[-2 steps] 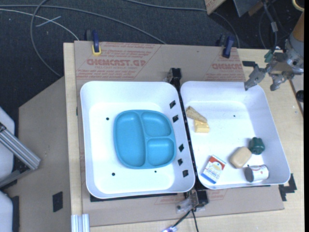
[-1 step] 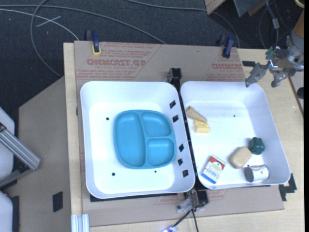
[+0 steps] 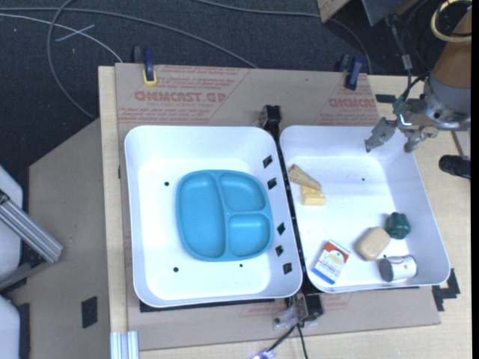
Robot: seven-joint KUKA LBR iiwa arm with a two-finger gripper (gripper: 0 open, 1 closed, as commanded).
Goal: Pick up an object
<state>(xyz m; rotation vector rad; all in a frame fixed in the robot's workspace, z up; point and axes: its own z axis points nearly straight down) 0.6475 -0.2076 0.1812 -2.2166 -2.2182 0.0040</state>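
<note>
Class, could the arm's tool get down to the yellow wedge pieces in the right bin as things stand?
Probably yes. The tool hangs over the right bin's far corner, with bare floor between it and the yellow wedge pieces, which lie apart from other items near the divider wall.

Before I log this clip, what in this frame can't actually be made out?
- Arm: cut off by the camera view's right edge above the gripper.
- Small red and white box: print too small to read.
- White cylinder with a dark cap: label too small to read, contents unknown.
- Dark green object: too small to identify.
- Two yellow blocks in the right bin: touching or merely overlapping, unclear.
</note>
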